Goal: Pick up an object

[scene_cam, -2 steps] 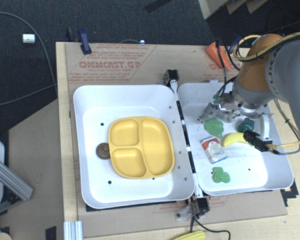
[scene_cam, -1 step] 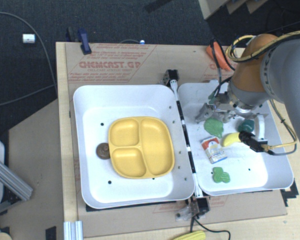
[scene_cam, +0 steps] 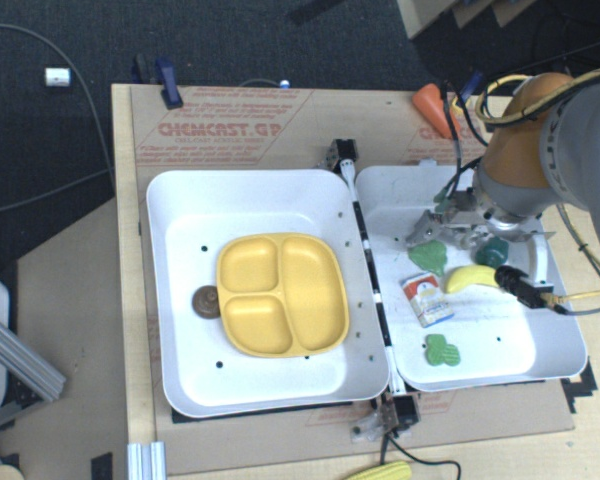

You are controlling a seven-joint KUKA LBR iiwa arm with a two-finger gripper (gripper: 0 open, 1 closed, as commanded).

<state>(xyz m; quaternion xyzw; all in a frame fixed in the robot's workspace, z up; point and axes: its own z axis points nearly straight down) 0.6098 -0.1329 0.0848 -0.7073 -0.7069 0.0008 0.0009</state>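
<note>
Lighting bright and even, from overhead. Left white bin [scene_cam: 170,268] and right white bin [scene_cam: 550,353] near overexposed; floors read almost pure white with little surface detail. Soft, short shadows: a faint one along the yellow divided plate [scene_cam: 280,293] at its lower right edge, another under the arm at upper right of the frame. Dark carpet along the top is underexposed. Overall focus slightly soft; the printed red lettering on the cardboard [scene_cam: 220,128] is grainy.

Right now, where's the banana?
In the camera view the banana lies in the right bin, just under the gripper, with a red-and-white packet to its lower left and a green piece beside it.
</note>
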